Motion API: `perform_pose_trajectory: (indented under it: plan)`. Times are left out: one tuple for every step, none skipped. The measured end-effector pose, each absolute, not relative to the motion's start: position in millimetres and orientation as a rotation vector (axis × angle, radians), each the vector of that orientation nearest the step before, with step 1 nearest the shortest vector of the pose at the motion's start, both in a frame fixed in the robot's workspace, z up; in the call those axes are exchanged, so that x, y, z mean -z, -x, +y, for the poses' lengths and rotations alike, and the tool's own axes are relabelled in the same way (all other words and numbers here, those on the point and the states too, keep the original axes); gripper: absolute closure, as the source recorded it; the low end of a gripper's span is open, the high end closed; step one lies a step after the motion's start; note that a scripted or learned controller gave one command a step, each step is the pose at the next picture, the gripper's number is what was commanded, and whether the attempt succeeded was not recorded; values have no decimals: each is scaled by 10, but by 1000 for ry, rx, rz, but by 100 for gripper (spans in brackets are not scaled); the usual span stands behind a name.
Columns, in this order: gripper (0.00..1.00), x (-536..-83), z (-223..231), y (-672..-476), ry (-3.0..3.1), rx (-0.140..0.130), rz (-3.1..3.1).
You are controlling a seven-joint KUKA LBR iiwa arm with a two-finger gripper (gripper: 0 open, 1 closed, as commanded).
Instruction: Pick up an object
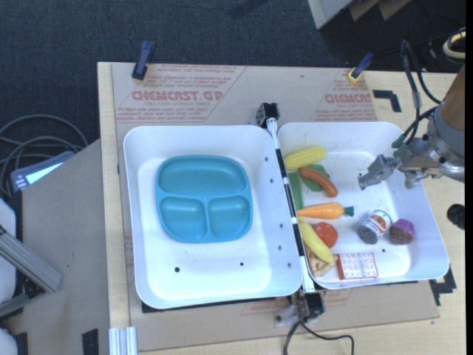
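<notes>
My gripper (369,174) hangs over the right part of the right bin (347,129), reaching in from the right edge, with nothing seen held in it. Below it lie a small can (375,225) and a purple fruit (401,231). To its left are a yellow corn cob (304,156), a red-orange sausage (319,180) and a carrot (319,211). A red tomato (326,234), a banana (314,247) and a flat red box (358,265) sit near the bin's front.
A green strip (296,191) lies along the right bin's left wall. The left bin (140,198) holds a blue divided plate (203,198). Black cables (414,87) run behind the arm at the right. Bare bin floor shows under the gripper.
</notes>
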State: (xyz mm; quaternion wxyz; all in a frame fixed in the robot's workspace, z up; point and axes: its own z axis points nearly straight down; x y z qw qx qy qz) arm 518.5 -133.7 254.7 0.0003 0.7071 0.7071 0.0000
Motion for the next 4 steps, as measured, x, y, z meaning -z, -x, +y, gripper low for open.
perform_pose_trajectory:
  plan:
    - [0, -1384, -942, -5597, -2222, 1, 2223]
    - [0, -842, -990, -5561, -2223, 1, 2222]
    - [0, -843, -941, -5141, -2223, 1, 2222]
    - [0, -843, -948, -4836, -2223, 1, 2221]
